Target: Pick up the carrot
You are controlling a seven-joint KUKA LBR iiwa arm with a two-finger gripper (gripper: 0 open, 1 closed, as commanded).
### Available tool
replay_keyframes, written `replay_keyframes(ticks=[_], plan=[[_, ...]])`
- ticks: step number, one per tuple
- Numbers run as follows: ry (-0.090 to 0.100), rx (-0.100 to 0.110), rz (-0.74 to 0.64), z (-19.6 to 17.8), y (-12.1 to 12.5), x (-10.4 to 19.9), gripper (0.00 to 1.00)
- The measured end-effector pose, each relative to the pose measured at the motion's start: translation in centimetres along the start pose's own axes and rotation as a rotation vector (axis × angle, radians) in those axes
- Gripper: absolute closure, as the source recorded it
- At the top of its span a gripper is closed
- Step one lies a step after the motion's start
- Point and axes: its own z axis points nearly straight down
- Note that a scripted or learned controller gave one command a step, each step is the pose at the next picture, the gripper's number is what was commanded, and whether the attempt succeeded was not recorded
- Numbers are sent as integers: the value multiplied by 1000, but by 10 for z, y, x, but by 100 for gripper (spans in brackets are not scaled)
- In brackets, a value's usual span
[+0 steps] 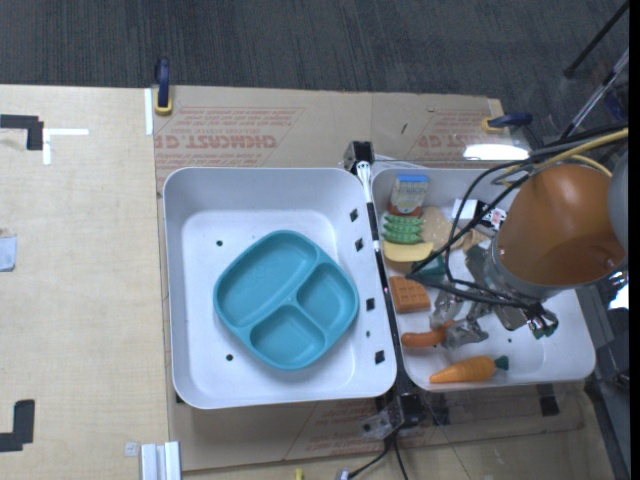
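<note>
The carrot (462, 371) is orange with a green stub at its right end. It lies flat near the front wall of the right bin (570, 366). My gripper (458, 324) hangs just above and behind the carrot, low over the bin floor, beside a small reddish sausage (422, 339). Nothing shows as held in it. The arm's orange band (558, 226) covers the middle and right of that bin.
The left bin (190, 268) holds a blue divided plate (287, 299). Behind the gripper in the right bin lie a waffle piece (407, 294), a yellow banana (404, 253), a green ridged item (402, 229), a tan round piece (437, 227) and a small bottle (409, 192).
</note>
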Motion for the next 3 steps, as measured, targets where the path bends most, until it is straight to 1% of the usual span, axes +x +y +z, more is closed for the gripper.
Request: replay_keyframes(ticks=[1, 2, 3], plan=[[0, 0, -1, 0, 0, 0, 0], [17, -3, 240, 12, 0, -1, 0], [22, 1, 594, -7, -11, -30, 0]])
